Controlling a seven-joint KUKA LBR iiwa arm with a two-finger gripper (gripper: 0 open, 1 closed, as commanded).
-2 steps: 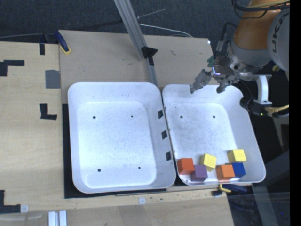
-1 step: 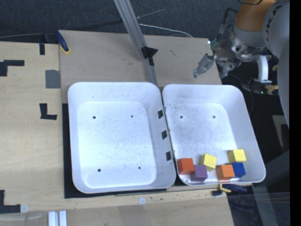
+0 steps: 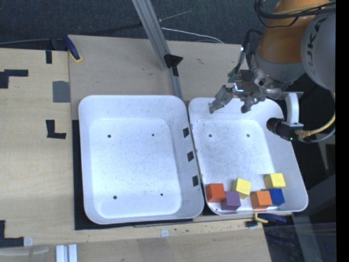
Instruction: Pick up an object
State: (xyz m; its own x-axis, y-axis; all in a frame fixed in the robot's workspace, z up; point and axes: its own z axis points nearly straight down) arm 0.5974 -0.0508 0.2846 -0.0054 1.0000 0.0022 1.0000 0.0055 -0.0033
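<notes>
A single fixed camera looks down from above the table [image 3: 131,64] at a slant, far enough back to take in both white bins side by side. The left bin [image 3: 87,146] sits in the middle of the frame; the right bin [image 3: 283,162] lies toward the right side. The table's far edge runs across the top of the frame with dark floor beyond it, and its near edge sits at the bottom. The grey and orange arm [image 3: 294,31] enters from the upper right, over the right bin's far edge.
</notes>
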